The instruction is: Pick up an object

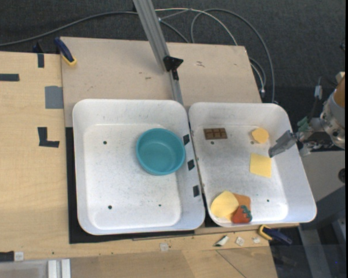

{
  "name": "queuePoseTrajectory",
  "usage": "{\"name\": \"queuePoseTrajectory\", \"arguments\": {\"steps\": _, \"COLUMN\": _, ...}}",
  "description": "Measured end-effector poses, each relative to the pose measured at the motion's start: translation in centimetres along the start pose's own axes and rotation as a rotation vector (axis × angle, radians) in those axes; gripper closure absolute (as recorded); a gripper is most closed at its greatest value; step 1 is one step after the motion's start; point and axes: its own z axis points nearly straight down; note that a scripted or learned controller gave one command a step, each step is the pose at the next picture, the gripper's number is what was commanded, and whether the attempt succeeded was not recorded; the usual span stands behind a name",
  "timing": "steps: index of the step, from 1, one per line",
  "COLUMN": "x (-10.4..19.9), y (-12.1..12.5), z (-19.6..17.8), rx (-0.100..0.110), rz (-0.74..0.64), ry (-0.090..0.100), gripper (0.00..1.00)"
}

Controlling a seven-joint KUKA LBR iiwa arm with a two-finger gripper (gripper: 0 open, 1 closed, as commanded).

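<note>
The right bin (290,126) holds a brown chocolate bar (215,134), a small yellow round piece (259,135), a flat yellow square slice (261,165), and, near its front edge, a yellow lump (223,205), an orange piece (243,201) and a red piece (241,215). A teal bowl (160,150) sits in the left bin (93,155). My gripper (278,147) reaches in over the right bin's right rim, just right of the square slice and the small round piece. I see nothing held in it.
A slanted metal pole (153,33) rises behind the bins, with cables (232,22) looping at the back. One blue-and-yellow clamp (65,51) lies at the back left and another (269,233) in front of the right bin.
</note>
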Motion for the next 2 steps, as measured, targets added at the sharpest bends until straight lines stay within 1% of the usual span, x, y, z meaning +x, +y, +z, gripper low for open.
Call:
{"name": "queuePoseTrajectory", "arguments": {"steps": 1, "x": 0.0, "y": 0.0, "z": 0.0, "rx": 0.000, "rz": 0.000, "ry": 0.000, "gripper": 0.00}}
{"name": "queuePoseTrajectory", "arguments": {"steps": 2, "x": 0.2, "y": 0.7, "z": 6.1, "rx": 0.006, "rz": 0.001, "ry": 0.001, "gripper": 0.00}}
